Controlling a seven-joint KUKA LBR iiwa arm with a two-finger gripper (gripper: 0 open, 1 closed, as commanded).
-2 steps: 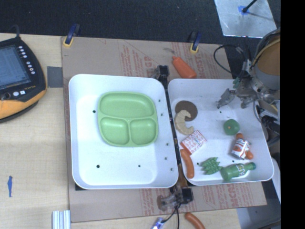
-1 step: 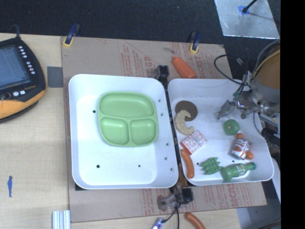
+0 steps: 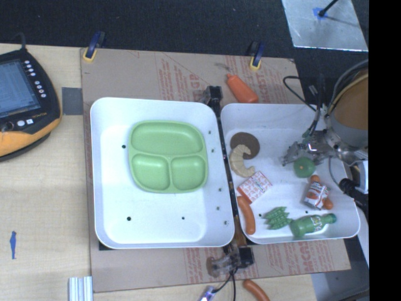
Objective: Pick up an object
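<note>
My gripper (image 3: 303,152) hangs low over the right bin (image 3: 276,116), near its right side, with the grey arm (image 3: 348,108) coming in from the right. A small round green object (image 3: 304,167) lies directly under and just in front of it; I cannot tell whether they touch. A small red and white bottle (image 3: 315,193) lies a little nearer the front. Along the front wall lie a green bottle (image 3: 311,224), a spiky green toy (image 3: 276,216) and an orange sausage (image 3: 246,213).
A red and white packet (image 3: 255,185), a brown curved piece (image 3: 244,143) and a tan curved piece (image 3: 239,163) lie in the right bin's left half. The left bin (image 3: 113,193) holds a green divided plate (image 3: 168,155). An orange carrot (image 3: 241,88) lies behind the bins. A teach pendant (image 3: 22,102) sits far left.
</note>
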